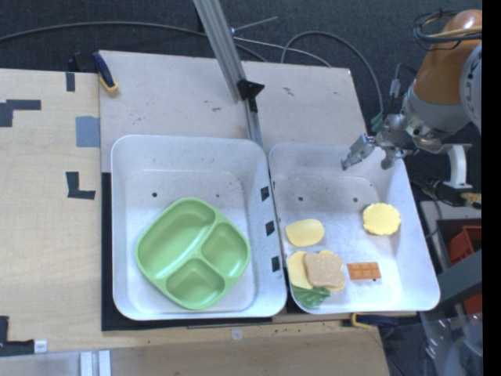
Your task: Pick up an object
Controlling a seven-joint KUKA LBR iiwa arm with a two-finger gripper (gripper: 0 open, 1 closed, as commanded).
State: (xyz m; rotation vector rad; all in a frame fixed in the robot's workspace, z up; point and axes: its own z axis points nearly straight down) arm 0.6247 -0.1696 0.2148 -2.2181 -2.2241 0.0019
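Note:
My gripper point(369, 156) hangs over the far right part of the right bin point(407, 202), its two fingers spread open with nothing between them. Below it in that bin lie a round yellow piece point(382, 218), a pale yellow oval piece point(304, 232), a small orange waffle-like block point(363, 271), and a toast slice point(324, 269) stacked on a yellow slice and a green leaf point(311, 296). The gripper is well above and behind the round yellow piece, apart from every object.
The left bin point(125, 171) holds a green divided plate point(193, 251). A slanted metal pole point(223, 41) rises behind the bins. Cables run over the dark floor at the back. The arm's grey and orange body point(446, 77) stands at the right.

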